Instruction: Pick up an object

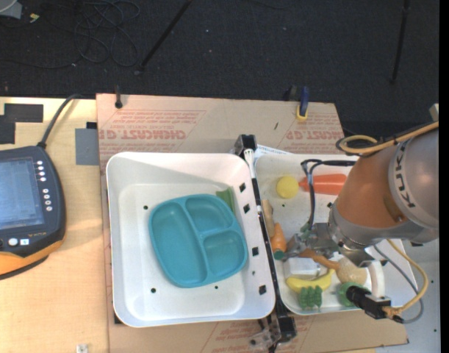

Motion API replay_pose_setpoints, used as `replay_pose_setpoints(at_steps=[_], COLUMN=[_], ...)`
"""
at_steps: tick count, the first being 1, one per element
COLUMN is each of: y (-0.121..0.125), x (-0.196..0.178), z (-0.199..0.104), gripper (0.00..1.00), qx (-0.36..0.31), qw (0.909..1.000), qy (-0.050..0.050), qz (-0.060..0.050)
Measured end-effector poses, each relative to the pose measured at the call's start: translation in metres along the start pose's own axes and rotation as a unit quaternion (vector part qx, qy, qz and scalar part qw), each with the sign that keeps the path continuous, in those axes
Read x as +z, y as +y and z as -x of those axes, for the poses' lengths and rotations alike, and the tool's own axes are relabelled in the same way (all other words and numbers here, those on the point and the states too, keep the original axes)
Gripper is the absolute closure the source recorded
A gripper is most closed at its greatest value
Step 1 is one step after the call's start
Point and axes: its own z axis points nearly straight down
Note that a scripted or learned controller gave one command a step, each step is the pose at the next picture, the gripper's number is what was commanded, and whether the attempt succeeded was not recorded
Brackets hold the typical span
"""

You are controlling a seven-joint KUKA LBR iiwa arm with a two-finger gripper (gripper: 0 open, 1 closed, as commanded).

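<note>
The right bin (272, 160) holds several small items: a yellow ball (286, 187), a long orange piece (328, 183), a small carrot (279, 237), a yellow banana (312, 282), a green knobbly piece (310, 297), a white block (303, 268) and a beige lump (350, 273). My gripper (312, 243) hangs low over the middle of this bin, just right of the carrot and above the white block. The orange wrist band (364, 197) covers the gripper's body and part of the bin.
The left bin (136, 168) holds a teal divided plate (198, 240) with a green piece (225, 195) at its far edge. A black divider strip (257, 226) runs between the bins. A control pendant (18, 197) lies on the bench at the far left.
</note>
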Motion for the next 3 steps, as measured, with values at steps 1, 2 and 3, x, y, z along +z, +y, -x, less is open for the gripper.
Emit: replay_pose_setpoints(at_steps=[1,2,3], y=[0.028,0.027,0.027], x=[0.0,-0.01,-0.011], z=[-0.003,-0.006,0.001], gripper=[0.0,1.0,0.0], qx=[0.0,0.003,0.005], qw=[1.0,1.0,1.0], qy=[-0.005,0.0,-0.007], qz=[0.002,0.0,0.003])
